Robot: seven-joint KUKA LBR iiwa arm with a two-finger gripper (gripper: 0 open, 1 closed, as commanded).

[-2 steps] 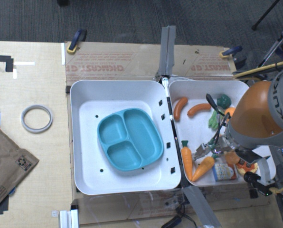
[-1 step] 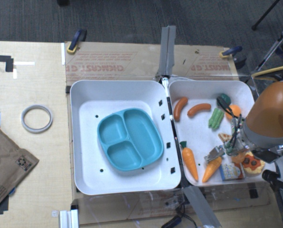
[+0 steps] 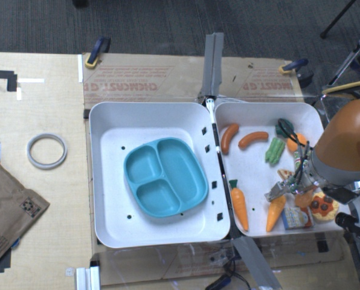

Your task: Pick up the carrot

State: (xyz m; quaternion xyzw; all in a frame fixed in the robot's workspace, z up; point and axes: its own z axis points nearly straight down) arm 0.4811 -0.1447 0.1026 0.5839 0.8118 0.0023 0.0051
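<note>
We see smooth glossy plastic in the white bins (image 3: 101,162) and blue tray (image 3: 166,177); the tabletop (image 3: 35,101) looks like matt pale wood.

Grey arm (image 3: 343,162) w/ orange band, metal pincer (image 3: 284,190), thin cables

orange carrot (image 3: 238,208), green-topped, lying along right bin's left wall

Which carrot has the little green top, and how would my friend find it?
Look at the right bin, the white one full of toy food, beside the bin with the blue plate. Go to its left wall, near the front corner: the carrot lies there, pointing toward the front. It has a green top, while the other carrot beside it, near the gripper, shows none.
</note>
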